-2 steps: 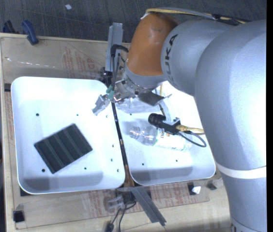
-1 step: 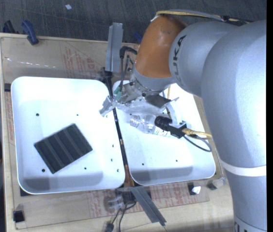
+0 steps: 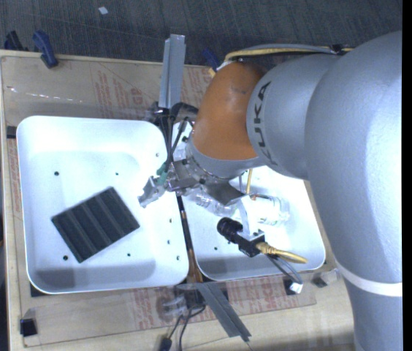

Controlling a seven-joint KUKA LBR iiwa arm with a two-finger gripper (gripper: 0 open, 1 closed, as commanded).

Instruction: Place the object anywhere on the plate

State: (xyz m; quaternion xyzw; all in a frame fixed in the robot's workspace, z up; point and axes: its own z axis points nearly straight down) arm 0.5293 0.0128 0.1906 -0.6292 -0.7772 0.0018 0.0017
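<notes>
A black ribbed plate (image 3: 95, 223) lies flat in the left bin (image 3: 45, 137), towards its front left. My gripper (image 3: 153, 189) hangs over that bin's right edge, up and to the right of the plate and well apart from it. A small green bit (image 3: 163, 172) shows by the gripper; I cannot tell whether it is held. A clear, glassy thing (image 3: 268, 212) lies in the right bin (image 3: 304, 247), below the wrist. The arm hides much of the right bin.
The two bins meet at a dark seam (image 3: 182, 229). A grey upright post (image 3: 172, 68) stands behind the bins. Blue clamps (image 3: 44, 48) grip the board's far left edge. A metal bracket (image 3: 217, 309) juts out at the front.
</notes>
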